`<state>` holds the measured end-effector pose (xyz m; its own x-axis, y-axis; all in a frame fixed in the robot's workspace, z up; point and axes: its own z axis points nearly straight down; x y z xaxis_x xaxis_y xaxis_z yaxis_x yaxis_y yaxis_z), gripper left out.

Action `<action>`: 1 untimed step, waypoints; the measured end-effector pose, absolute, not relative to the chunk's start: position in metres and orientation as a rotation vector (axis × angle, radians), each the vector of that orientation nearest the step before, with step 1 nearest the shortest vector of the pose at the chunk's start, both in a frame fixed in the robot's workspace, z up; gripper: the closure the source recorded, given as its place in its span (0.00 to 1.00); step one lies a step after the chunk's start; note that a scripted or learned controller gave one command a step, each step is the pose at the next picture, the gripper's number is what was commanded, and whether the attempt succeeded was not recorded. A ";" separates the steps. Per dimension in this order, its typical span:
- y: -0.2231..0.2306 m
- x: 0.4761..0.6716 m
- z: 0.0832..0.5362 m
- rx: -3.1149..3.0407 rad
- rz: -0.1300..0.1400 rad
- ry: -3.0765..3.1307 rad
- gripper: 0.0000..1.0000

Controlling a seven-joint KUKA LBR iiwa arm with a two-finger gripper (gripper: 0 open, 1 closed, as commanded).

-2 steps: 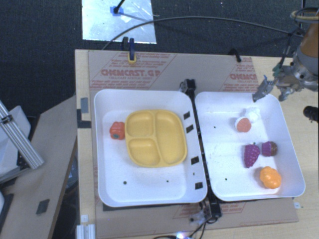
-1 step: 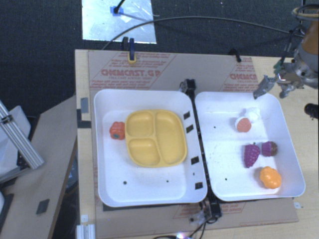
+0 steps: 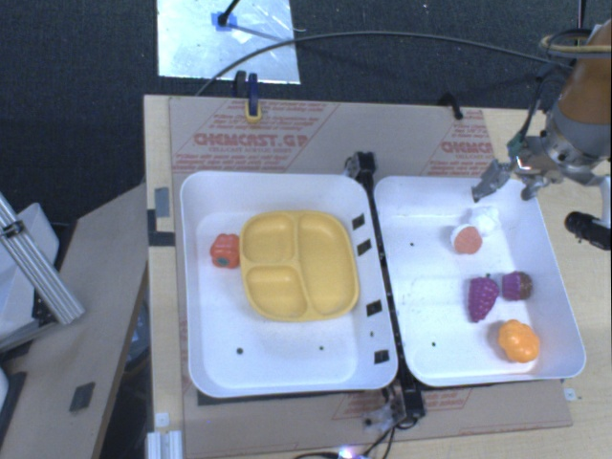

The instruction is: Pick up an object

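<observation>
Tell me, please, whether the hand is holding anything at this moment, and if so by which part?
Nothing is held. The hand hovers open above the far edge of the right bin, with nothing between its fingers; the nearest item, the peach-coloured piece, lies apart in the bin.

The brown board [image 3: 287,127] under the two white bins has red letters on it. On the left side it says "CHEMCAST GP". On the right side, near the far corner, the same red word starts again, but it is too blurry to read fully.
</observation>
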<state>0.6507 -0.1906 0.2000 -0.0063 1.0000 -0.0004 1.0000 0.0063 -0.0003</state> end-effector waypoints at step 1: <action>-0.196 0.649 0.157 2.220 -0.002 2.224 0.00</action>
